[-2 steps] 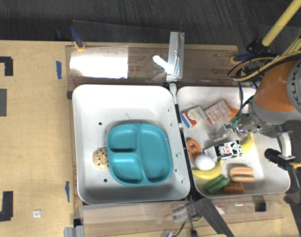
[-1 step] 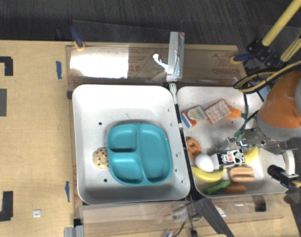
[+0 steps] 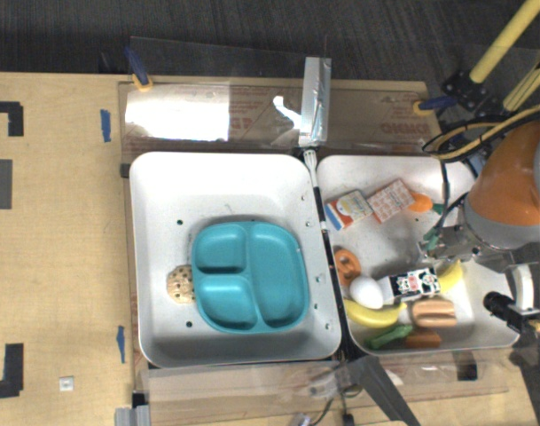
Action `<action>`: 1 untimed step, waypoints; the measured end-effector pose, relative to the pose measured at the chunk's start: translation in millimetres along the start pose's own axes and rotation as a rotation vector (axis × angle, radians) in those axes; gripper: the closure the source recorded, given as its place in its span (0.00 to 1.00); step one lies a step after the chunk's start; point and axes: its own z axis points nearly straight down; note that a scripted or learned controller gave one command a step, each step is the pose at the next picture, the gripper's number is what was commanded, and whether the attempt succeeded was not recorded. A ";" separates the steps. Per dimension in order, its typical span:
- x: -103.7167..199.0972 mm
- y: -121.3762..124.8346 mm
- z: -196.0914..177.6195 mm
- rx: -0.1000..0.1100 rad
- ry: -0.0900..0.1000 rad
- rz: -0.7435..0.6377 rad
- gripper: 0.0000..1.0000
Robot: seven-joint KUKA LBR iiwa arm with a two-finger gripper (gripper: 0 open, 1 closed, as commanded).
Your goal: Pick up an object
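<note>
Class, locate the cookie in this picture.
The cookie lies in the left bin, touching the teal divided tray on that tray's left side.

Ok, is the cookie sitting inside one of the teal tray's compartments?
No. The cookie lies on the left bin's white floor, against the outer left edge of the teal tray.

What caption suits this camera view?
Arm's gripper low in the right bin among toy food; teal tray and cookie in the left bin.
</note>
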 end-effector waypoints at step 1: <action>0.1 -0.3 0.5 0.001 0.000 0.000 0.00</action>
